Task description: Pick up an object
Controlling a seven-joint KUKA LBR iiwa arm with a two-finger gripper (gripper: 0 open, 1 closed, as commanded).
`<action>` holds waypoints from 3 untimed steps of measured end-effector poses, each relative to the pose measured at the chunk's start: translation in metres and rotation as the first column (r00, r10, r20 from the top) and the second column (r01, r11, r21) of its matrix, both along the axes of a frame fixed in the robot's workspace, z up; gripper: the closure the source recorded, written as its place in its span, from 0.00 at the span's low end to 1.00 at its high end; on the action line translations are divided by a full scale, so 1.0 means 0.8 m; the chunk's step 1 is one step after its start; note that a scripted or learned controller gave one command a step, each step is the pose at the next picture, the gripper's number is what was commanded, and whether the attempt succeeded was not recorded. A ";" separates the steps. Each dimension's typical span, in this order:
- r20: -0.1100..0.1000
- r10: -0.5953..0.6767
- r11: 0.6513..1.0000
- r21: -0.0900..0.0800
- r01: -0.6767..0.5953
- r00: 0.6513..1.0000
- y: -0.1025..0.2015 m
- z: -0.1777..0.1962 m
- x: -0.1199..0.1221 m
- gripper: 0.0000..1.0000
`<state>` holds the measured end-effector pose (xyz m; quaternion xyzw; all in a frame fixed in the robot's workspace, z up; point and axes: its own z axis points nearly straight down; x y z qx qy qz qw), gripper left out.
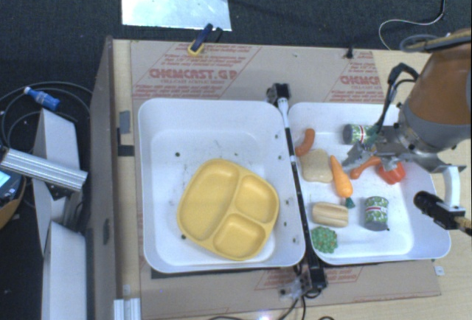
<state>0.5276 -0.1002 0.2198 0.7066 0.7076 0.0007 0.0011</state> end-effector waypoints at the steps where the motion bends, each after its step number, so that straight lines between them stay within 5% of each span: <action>1: -0.002 0.001 1.000 0.000 -0.001 1.000 -0.006 -0.143 0.045 0.00; 2: 0.000 0.002 1.000 0.000 -0.002 1.000 -0.006 -0.130 0.047 1.00; 3: 0.000 0.002 1.000 0.000 -0.002 1.000 -0.006 -0.130 0.047 0.00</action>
